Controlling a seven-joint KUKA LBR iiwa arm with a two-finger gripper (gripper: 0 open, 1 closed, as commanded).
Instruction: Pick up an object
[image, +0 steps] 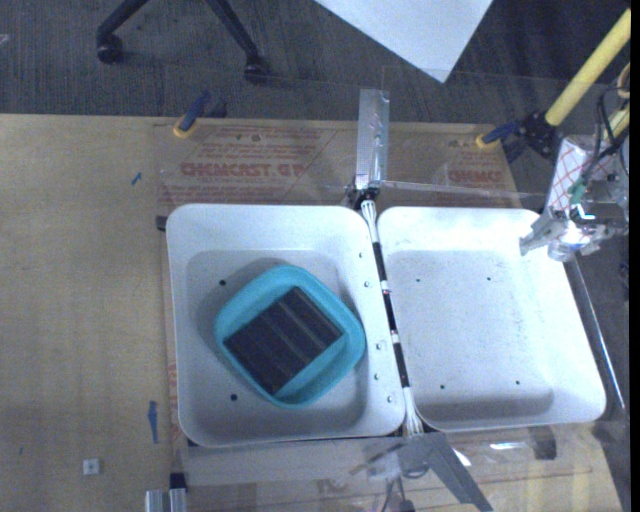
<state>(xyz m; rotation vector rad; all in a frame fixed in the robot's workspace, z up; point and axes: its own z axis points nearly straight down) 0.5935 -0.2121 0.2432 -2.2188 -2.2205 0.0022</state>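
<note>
A teal square dish (345, 335) with rounded corners lies in the left white bin (195, 240), turned at an angle, a little below the bin's middle. Inside the dish rests a dark grey ridged block (280, 340) that covers most of the dish's floor. The right white bin (470, 330) stands beside it, its speckled floor bare.
A metal post (372, 130) rises at the back where the two bins meet. A bracket with cables (572, 225) overhangs the right bin's far right corner, under a yellow rod (590, 65). Wooden bench surface (80, 300) stretches left of the bins.
</note>
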